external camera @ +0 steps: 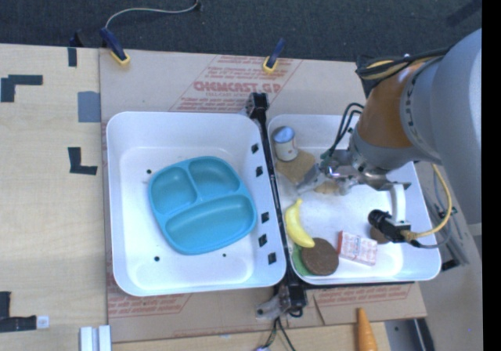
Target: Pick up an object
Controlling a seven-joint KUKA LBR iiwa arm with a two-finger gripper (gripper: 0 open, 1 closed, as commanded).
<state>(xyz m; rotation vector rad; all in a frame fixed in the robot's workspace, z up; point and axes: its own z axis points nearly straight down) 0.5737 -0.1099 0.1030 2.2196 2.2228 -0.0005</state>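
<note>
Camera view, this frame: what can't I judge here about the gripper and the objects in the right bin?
- Gripper: finger state blurred, partly covered by the arm's wrist.
- Tan object beneath it: contact unclear, shape partly covered.
- Small packet: print too small to read.
- Right bin: far-right floor hidden by the arm.

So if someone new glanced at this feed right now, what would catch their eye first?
Probably the blue divided plate, lying alone in the left bin. Next, the grey arm with its orange band reaching into the right bin, its end effector low near the bin's middle. Then the banana at that bin's front left, touching a brown disc.
</note>
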